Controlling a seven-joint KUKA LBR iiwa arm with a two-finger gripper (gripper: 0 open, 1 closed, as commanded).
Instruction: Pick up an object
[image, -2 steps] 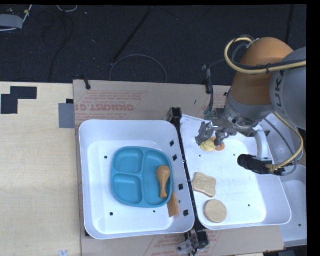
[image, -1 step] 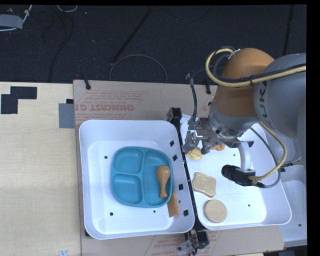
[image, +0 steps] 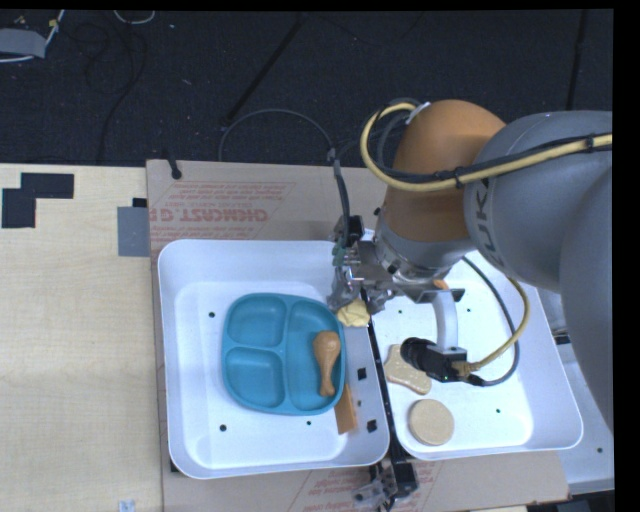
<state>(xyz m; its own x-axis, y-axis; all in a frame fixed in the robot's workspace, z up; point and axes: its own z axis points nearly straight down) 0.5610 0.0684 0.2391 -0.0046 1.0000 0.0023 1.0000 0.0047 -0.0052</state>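
Your KUKA arm (image: 500, 200) reaches in from the right and hangs its gripper (image: 352, 300) over the divide between the two white bins, just above a small pale-yellow object (image: 353, 315) that sits at the inner edge where the bins meet. You cannot tell from this slanted overhead angle whether the gripper is parted or closed, or whether the yellow piece is between its tips or merely under them. In the left bin (image: 190, 400) lies a blue sectioned plate (image: 265, 350), with a wooden spoon (image: 327, 360) resting across its right-hand side, bowl end up. A thin tan stick (image: 345, 410) lies just beside the plate's lower right rim. In the right bin (image: 530, 410) you see a light tan bread-like slice (image: 408, 372) and, just below it, a round tan cookie-like disc (image: 432, 422). A yellow cable (image: 500, 345) loops over the right bin.
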